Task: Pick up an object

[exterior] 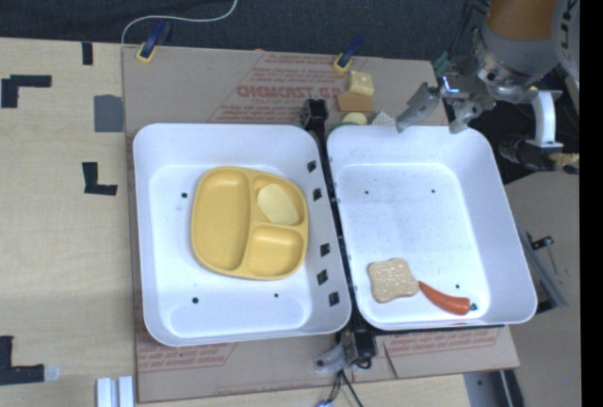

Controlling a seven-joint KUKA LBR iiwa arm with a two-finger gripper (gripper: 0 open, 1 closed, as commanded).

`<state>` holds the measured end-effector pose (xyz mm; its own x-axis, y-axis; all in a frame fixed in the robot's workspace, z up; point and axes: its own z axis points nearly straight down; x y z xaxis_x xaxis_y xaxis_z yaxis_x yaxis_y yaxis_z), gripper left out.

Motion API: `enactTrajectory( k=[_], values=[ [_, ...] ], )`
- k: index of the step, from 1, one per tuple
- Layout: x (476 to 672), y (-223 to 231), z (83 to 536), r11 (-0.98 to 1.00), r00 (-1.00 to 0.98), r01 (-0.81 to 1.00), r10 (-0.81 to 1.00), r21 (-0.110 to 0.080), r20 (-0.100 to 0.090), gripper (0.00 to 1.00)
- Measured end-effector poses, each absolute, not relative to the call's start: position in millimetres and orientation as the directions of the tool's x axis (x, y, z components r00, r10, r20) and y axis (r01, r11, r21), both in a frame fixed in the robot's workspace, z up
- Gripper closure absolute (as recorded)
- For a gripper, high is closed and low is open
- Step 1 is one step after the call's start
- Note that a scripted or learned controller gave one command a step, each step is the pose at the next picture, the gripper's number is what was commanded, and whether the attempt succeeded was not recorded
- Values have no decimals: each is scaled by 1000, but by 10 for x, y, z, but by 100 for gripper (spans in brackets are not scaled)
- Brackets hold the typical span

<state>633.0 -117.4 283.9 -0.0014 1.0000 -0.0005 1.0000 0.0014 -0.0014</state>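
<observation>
Slim glossy orange sausage beside porous toast

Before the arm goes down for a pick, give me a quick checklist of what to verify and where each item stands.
1. Targets in reach: toast slice and red sausage lie in the right bin, near its front edge. Ok.
2. Gripper over a target: it hangs at the bin's back rim, far from both. Not ok.
3. Gripper free of load: nothing between its fingers, which stand apart. Ok.
4. Targets separable: toast and sausage touch or nearly so. Cannot tell.
5. Yellow divided plate sits in the left bin, out of the path. Ok.
</observation>
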Motion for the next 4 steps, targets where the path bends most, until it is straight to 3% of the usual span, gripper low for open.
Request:
enactTrajectory(
  k=[1, 2, 3, 4],
  values=[
    [5651, -636, 2111, 3, -3, 1000, 1000, -12, 3, 0],
    [5927, -480, 1826, 2, -2, 1000, 1000, -2, -1, 0],
    [6221, -1000, 794, -1, 1, 1000, 1000, 1, -3, 0],
    [6500, -727, 1915, 4, -4, 1000, 1000, 10, -1, 0]
  ],
)
